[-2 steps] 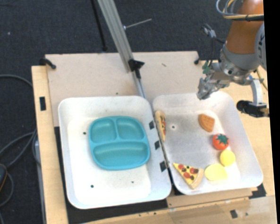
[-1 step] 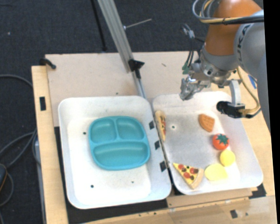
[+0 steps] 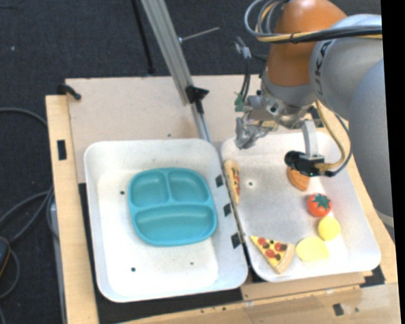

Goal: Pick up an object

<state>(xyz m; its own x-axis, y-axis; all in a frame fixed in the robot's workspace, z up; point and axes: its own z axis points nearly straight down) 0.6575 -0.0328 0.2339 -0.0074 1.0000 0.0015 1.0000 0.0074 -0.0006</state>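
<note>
Orange and rounded, a bread-like toy piece [image 3: 299,179] lies in the right bin [image 3: 272,188] near its far right side, partly hidden by a black clip and cable that hang from the arm. Just in front of it sits a red tomato [image 3: 319,205] with a green top. Nearer the front edge come a yellow lemon-shaped piece [image 3: 329,228] and, touching or almost touching it, a flatter yellow piece [image 3: 312,250]. To their left a pizza slice [image 3: 273,251] with red dots lies flat by the bin's front left corner. A long, narrow toy with a tan crust [image 3: 232,180] leans along the bin's left wall, close to the seam between the two bins.

Above the far left corner of that bin hangs the hand [image 3: 247,136], its metal tips pointing down and well apart from every toy; nothing sits between them, and whether they are spread or pressed together cannot be told from this angle. Behind it rise the grey arm and its orange band [image 3: 303,21], with looped cables on top.

On the other side, the left bin [image 3: 107,170] carries a teal divided plate [image 3: 172,206], lying flat near the middle with three compartments.

Both bins rest on a pale desk [image 3: 117,108]. An aluminium post [image 3: 172,50] slants up from the desk behind the bins.
</note>
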